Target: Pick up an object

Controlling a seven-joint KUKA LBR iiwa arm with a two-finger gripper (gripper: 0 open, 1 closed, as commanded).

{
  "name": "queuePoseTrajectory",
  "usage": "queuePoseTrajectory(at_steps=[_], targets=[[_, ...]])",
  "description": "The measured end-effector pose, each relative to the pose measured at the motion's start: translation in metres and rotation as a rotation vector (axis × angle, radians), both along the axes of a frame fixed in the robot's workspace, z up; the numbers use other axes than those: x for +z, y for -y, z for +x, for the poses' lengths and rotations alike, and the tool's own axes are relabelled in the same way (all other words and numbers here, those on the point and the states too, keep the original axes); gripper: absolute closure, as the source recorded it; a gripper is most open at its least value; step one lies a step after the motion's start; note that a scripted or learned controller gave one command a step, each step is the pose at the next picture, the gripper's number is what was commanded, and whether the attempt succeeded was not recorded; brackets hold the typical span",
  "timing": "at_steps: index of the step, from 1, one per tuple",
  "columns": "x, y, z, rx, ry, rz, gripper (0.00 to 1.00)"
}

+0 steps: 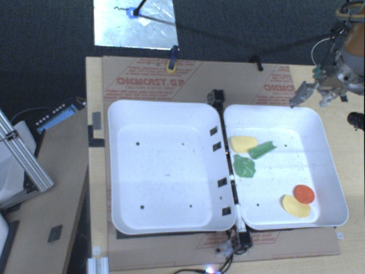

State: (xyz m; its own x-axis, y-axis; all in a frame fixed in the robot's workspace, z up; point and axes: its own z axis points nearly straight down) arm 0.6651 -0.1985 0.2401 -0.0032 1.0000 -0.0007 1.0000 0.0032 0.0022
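Note:
The right bin (319, 131) holds several small items. A yellow piece (243, 143) lies near its left wall, with a green strip (262, 149) beside it and a green leafy piece (244, 166) just below. An orange-red round piece (304, 193) rests partly on a yellow oval piece (296, 206) near the bin's front right corner. My gripper (313, 95) hangs at the far right, above the back rim of the right bin, its two fingers spread apart and nothing between them.
The left bin (165, 164) sits beside the right one, joined by a black clipped divider (225, 158). A metal sheet (136, 16) lies at the back. Cables cross behind the bins. An aluminium frame (23, 158) stands at the left.

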Motion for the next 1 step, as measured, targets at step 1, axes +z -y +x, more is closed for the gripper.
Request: queuePoseTrajectory(at_steps=[1], targets=[[0.0329, -0.0739, 0.0051, 0.008, 0.004, 0.002, 0.00]])
